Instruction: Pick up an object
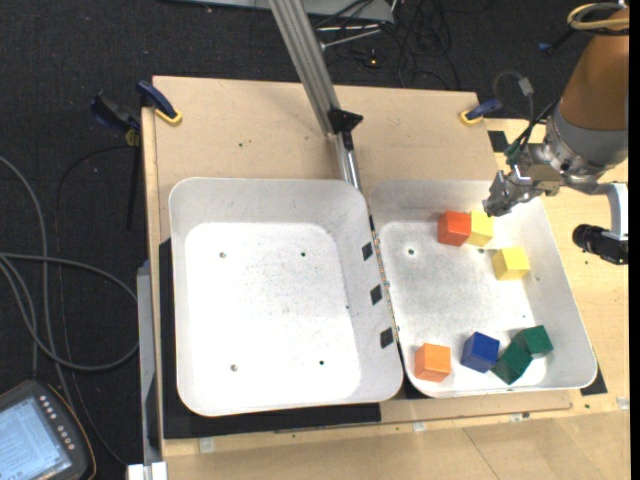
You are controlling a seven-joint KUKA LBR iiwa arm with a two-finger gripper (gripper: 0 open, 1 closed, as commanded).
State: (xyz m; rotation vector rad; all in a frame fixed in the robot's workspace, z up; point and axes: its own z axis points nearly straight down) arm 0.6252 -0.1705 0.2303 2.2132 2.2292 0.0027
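Although I can see the claw (498,204) hanging over the far edge of the right bin (560,298), I cannot tell how it is set; its tip is too dark and small from up here. The arm (598,88) comes in from the right and slants down to that spot.

Nothing shows in its grasp. The nearest block is a yellow cube (481,230), which sits just toward the near side of the tip, close under it. Touching that cube on its left is a red-orange cube (454,227); the two lie side by side near the bin's far edge. A second yellow cube (512,262) stands alone, a little nearer to me and to the right.

By my reckoning the first yellow cube is the likely target, and the move turns on this: it lies a short way nearer than the tip, so the claw needs a small shift toward the near edge before it drops. The red-orange neighbour crowds the left face, which could foul one side of the grasp.

Along the near edge of the same bin are an orange cube (432,360), a blue cube (481,351) and two green blocks (524,352), well apart from the claw. The left bin (200,208) carries no blocks.
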